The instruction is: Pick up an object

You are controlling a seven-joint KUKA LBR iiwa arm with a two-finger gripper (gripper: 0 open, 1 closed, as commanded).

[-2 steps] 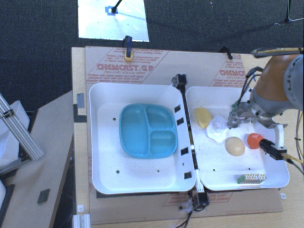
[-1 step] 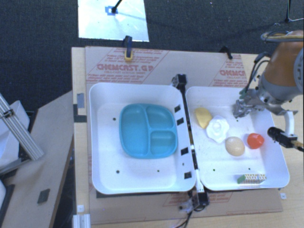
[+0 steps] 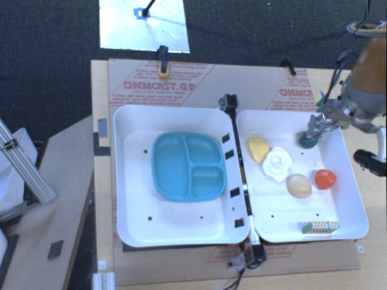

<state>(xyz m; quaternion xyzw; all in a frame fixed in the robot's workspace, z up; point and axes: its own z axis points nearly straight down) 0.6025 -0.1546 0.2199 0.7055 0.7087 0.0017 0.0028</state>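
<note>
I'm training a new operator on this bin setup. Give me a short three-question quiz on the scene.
1. True or false: the blue tray lies in the left bin.
2. Which thing is nearest the gripper? A) green object B) red object C) yellow piece
3. Fill in: the fried egg toy lies in the ___ bin.

Key: 1 true; 2 A; 3 right.

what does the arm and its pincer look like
The arm enters at the right: a broad orange-tan section above a grey metallic wrist, with dark cables looping beside it. The pincer is small, silvery grey metal, with a dark teal-green part at its tip. No markings are legible.
</note>
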